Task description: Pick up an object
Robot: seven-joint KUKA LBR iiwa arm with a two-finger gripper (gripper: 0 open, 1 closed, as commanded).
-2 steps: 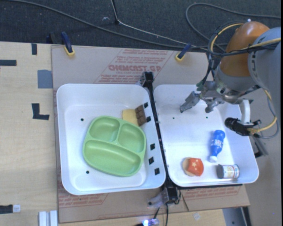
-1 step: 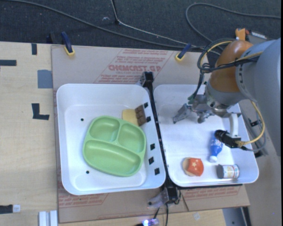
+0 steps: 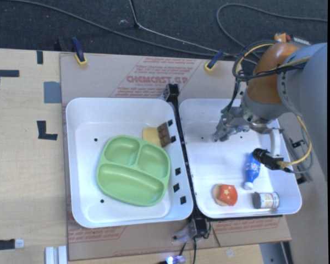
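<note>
End effector (image 3: 223, 132) is low over the right bin (image 3: 201, 111), at roughly 11 o'clock of that bin's floor, near the divider. Arm comes in from 3 o'clock, orange band (image 3: 269, 73) above the wrist. Fingers point down toward 8 o'clock; can't tell how far apart they are, too small and dark against the wrist. Nothing visible between them.

Right bin contents, all well apart from the end effector:
- blue-and-white bottle (image 3: 252, 170) at about 4 o'clock of the bin centre, lying roughly on the 12–6 line, dark cap end up
- red-orange round object (image 3: 226, 194) at 6 o'clock, near the front wall
- small grey-and-white can (image 3: 265, 201) at 5 o'clock, on its side, just beside the front right corner

Left bin (image 3: 77, 114):
- green divided plate (image 3: 134, 170) fills the centre, flat on the floor
- tan block (image 3: 150, 135) and brown checkered piece (image 3: 164, 134) at the plate's 1 o'clock, touching each other, close to the divider

Both bins sit on a cardboard sheet (image 3: 148, 76) on the counter (image 3: 22, 164); two blue-yellow clamps (image 3: 78, 53) pin the sheet's 12 o'clock edge.
</note>
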